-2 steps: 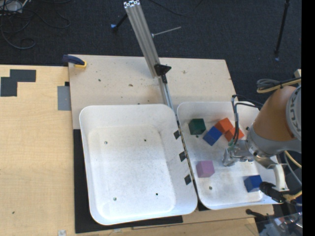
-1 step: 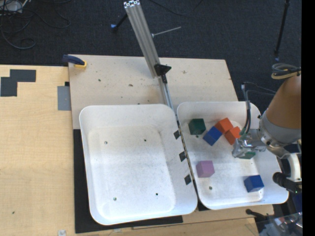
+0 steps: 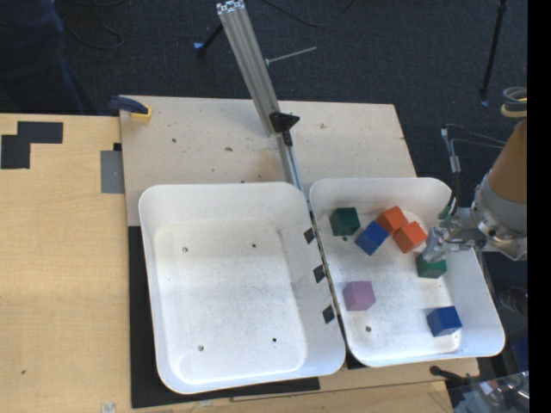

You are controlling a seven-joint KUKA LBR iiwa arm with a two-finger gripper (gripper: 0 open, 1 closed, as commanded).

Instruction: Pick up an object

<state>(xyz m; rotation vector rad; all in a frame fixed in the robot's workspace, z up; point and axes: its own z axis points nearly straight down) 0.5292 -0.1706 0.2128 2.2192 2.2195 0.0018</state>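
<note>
Six blocks (image 3: 371, 237) lie in the right bin (image 3: 482, 338); fingers' (image 3: 433, 249) state is unclear.

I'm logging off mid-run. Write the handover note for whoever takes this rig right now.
End effector: low in the right bin, directly over a green block; grip state unclear.
Right bin also holds another green block, two blue blocks, two orange blocks and a purple block.
Done: arm is at a block.
Left: confirm a grasp, then lift.
</note>
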